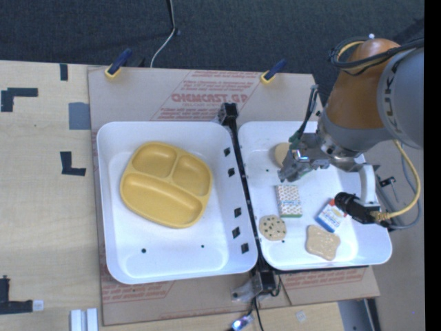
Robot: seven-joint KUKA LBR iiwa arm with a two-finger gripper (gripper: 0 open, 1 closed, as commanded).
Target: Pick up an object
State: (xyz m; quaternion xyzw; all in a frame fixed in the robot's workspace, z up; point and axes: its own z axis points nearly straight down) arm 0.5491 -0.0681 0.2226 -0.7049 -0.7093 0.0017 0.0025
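The patterned packet (289, 201) lies in the right bin (358, 254), just below the gripper (292, 168). Whether the jaws are parted or closed cannot be told. A cookie (273, 227) sits nearby.

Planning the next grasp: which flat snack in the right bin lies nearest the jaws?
The pale round piece, partly hidden beside the gripper; the others lie nearer the front rim.

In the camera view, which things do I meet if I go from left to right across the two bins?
Yellow divided plate → round cookie → patterned packet → tan toast-shaped piece → small blue and white packet.
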